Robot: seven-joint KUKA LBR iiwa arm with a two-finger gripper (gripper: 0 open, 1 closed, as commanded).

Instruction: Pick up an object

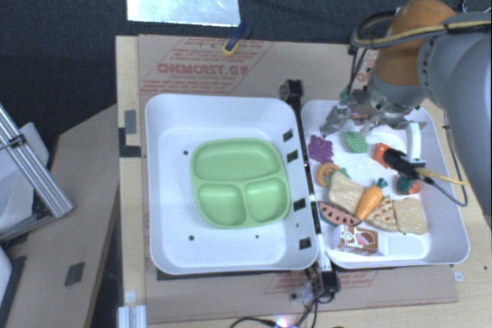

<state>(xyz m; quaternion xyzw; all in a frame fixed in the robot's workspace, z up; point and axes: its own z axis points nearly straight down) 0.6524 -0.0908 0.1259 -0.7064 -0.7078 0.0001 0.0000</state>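
The carton (359, 240) lies at the right bin's (453, 238) near edge, closest of all. The left bin (165, 165) carries a green tray (237, 182). The arm (453, 65) reaches in over the right bin's far edge, gripper (344, 119) hanging with fingers spread, holding nothing. Just below lies the green toy (355, 141), with grapes (320, 147) beside it nearer the divider. Bread (346, 193) and carrot (369, 200) sit mid-bin. To grasp well, I judge it should centre over the green toy and descend straight, clear of the grapes.

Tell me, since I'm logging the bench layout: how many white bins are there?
2: the left bin holds a green divided tray; the right bin holds the toy food, under the gripper.
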